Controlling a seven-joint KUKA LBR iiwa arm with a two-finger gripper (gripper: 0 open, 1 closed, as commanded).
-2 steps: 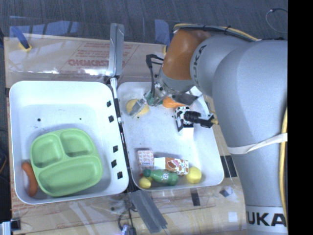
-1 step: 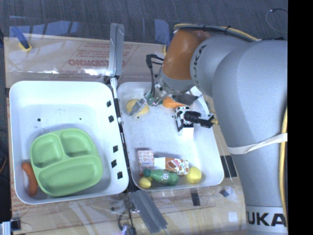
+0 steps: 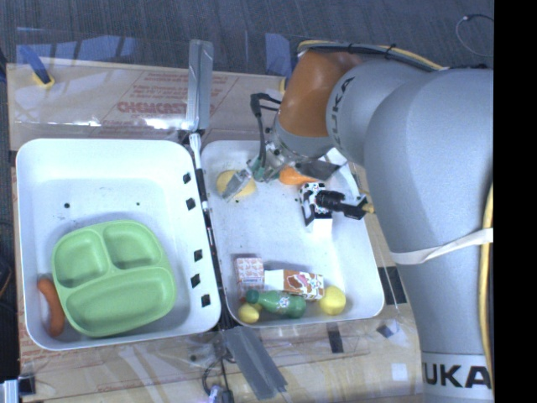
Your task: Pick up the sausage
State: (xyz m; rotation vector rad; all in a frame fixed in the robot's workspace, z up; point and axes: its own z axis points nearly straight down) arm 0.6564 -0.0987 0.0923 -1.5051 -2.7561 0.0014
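My pincer (image 3: 252, 173) hangs at twelve o'clock in the right bin (image 3: 361, 250); its grip I cannot tell. The sausage (image 3: 50, 307) lies at eight o'clock in the left bin (image 3: 101, 162), beside the green tray (image 3: 113, 277), which may block me.

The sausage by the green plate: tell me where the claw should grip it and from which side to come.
Grip the sausage around its middle, coming down from above with the fingers closing across its width. It lies lengthwise in the narrow gap between the green plate and the left bin wall, so side approaches look blocked. Its lower end seems the freest part.
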